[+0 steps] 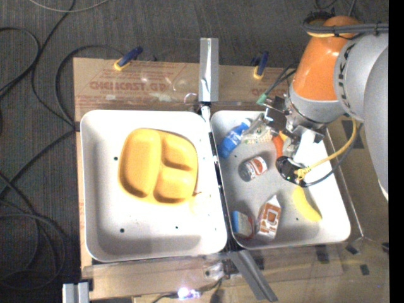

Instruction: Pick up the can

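Dark carpet (pixel 38 49) lay around the bench (pixel 95 90). At frame left, the left bin (pixel 104 226) carried a yellow tray (pixel 159 166). Right of centre, the can (pixel 254 168) lay on its side in the right bin (pixel 334 229), between a blue bottle (pixel 230 141) and a carton (pixel 269 218). The gripper (pixel 270 126) hung near it, toward the upper right, probably lining up a grasp. How wide it stood could not be told.

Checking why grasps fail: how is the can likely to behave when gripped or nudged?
The can appears to lie on its side, so a nudge would probably roll it. Its curved wall may slip out of a pinch grasp.
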`<state>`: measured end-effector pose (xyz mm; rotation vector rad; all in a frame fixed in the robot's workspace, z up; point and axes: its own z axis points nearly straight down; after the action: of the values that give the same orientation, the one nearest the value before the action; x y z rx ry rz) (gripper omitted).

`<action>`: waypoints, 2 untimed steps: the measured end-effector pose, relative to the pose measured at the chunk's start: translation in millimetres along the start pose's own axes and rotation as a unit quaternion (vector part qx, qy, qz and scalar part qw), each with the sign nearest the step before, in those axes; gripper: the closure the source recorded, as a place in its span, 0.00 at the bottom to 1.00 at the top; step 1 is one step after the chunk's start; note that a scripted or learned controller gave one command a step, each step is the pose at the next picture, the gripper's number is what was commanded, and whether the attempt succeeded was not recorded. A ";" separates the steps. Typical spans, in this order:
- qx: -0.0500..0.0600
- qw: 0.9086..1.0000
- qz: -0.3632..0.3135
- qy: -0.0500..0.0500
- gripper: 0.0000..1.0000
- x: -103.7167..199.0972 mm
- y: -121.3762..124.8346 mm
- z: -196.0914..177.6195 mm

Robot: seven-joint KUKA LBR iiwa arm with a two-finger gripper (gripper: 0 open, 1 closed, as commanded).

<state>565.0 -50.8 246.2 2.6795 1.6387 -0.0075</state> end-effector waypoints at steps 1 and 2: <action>0.002 0.999 0.049 0.000 0.00 -44.4 34.4 124.4; -0.003 1.000 0.009 0.002 0.00 -40.7 27.5 157.5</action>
<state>570.4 -100.1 88.8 2.6915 1.6123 0.0039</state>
